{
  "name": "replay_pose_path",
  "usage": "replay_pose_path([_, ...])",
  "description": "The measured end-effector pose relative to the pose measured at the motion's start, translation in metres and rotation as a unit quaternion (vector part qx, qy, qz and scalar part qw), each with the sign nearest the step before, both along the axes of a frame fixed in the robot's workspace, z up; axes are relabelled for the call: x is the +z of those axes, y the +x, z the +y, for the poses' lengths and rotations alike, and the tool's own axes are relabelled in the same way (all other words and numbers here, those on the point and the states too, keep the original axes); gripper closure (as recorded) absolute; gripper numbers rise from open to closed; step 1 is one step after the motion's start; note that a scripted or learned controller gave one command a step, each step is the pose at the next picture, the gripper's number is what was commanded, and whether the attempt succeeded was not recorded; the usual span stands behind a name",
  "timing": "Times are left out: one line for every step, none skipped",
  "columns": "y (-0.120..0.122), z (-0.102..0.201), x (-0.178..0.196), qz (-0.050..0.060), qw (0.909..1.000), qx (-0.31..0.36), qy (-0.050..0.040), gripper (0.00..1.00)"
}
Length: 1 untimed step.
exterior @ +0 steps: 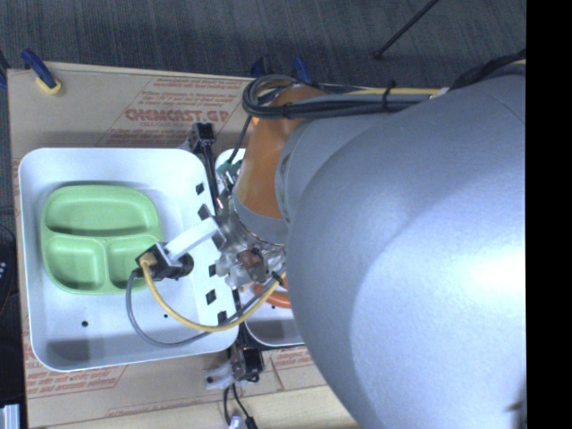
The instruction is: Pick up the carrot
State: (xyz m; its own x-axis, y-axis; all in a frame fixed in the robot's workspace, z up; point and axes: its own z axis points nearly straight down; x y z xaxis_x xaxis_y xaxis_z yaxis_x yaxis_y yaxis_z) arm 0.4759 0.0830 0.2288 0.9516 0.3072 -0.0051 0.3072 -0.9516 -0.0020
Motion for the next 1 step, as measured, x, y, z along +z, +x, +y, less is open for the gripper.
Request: replay_pose_path([-0.0008,-0.0229,-0.0380,0.001,0.9999,0.014,0.0009,1.00])
